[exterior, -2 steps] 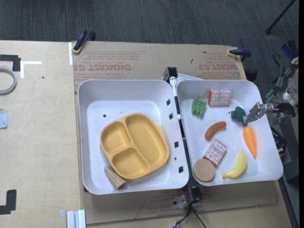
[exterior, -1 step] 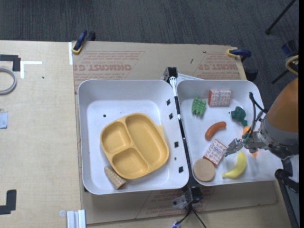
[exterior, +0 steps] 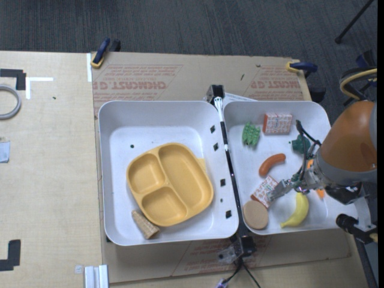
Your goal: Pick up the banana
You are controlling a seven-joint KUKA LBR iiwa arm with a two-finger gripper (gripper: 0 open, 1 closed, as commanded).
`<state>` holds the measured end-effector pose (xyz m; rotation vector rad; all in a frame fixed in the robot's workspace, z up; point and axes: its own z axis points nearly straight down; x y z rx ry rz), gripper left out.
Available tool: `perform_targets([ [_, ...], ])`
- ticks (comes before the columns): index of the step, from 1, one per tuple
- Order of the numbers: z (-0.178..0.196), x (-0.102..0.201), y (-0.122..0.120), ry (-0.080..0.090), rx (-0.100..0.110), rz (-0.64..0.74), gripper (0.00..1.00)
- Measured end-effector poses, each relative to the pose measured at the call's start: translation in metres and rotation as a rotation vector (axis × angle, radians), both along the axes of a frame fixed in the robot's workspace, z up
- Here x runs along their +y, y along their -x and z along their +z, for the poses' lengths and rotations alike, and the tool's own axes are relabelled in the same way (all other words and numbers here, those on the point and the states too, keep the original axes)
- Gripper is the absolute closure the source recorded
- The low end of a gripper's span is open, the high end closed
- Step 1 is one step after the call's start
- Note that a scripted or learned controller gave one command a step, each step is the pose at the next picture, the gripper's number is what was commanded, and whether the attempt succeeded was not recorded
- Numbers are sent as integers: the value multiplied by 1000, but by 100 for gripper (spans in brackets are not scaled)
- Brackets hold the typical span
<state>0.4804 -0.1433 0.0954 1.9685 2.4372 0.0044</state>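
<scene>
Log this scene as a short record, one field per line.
target: banana, right bin, near front edge
gripper: gripper low over right bin, just left of and above the banana
beside banana: round cookie, snack packet, sausage
left bin: yellow divided plate
banana grasped: no, it lies in the bin

The sausage lies just up-left of the gripper, the snack packet at its left, the round cookie below-left. Farther up sit a pink carton and green toy. Far left, the yellow divided plate.
</scene>
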Motion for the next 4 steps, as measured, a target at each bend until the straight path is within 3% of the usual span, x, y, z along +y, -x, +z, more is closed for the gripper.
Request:
perform_targets([
  [1, 0, 5, -1, 3, -2, 382, 0],
  [2, 0, 11, -1, 5, 0, 585, 0],
  [3, -2, 1, 2, 3, 7, 881, 0],
  [4, 82, -7, 1, 6, 6, 1223, 0],
])
